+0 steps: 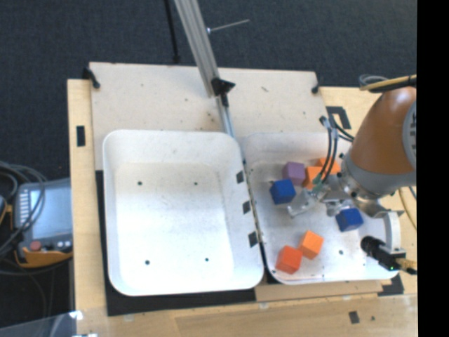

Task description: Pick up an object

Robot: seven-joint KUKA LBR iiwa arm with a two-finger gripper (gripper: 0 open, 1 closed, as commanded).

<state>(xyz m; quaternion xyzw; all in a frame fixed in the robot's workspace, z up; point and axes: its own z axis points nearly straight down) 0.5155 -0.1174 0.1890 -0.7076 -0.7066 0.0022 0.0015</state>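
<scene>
The arm (382, 142), grey with an orange band, enters from the right of the camera view and is positioned over the right bin (280, 276). The gripper (309, 202) is lowered into the central area of that bin, in the space between the blocks; its metallic end is small and blurred, so whether the pincer is apart, together or clamped on anything cannot be determined, and no block is seen between its parts. All candidate objects lie in the right bin. A blue block (282, 191) rests just left of the gripper. A purple block (295, 172) sits above and slightly left of the gripper, with an orange block (313, 174) directly beside it on the right, partly hidden by the cables and wrist. A second blue block (349, 219) lies to the lower right of the gripper, under the edge of the arm. Near the front wall of the bin are two more blocks: a red-orange block (288, 260) toward the front left corner and a smaller orange block (312, 243) just up and right of it, close but apart. The left bin (112, 146) stands beside the right bin, their walls adjoining. Both bins rest on the bench (154, 90), with a slanted aluminium bar (193, 30) rising at the back
</scene>
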